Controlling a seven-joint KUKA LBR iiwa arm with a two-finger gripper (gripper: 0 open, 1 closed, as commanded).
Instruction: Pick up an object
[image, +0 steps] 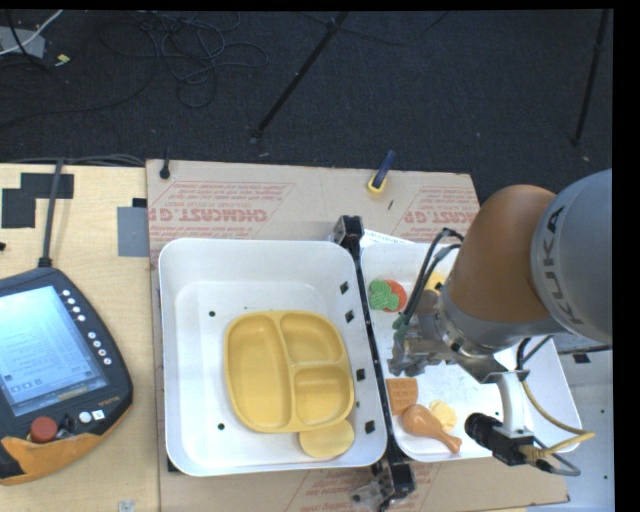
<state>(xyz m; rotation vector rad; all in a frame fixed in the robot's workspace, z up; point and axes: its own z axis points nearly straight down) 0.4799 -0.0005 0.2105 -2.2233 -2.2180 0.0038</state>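
Note:
The arm's grey and orange wrist covers much of the right bin (566, 408). My gripper (411, 352) reaches down near that bin's left side, just above an orange block-like toy (402, 391). A tan chicken-leg toy (430, 421) lies at the bin's front. A green and red toy (384, 294) sits near the bin's back left. A small yellow piece (443, 412) lies beside the chicken leg. Nothing shows between the gripper's tips.
The left bin (190, 300) holds a yellow divided tray (286, 369) and a small yellow round piece (326, 439) at its front. A teach pendant (55, 365) lies left of the bins. A black divider (365, 340) separates the bins.

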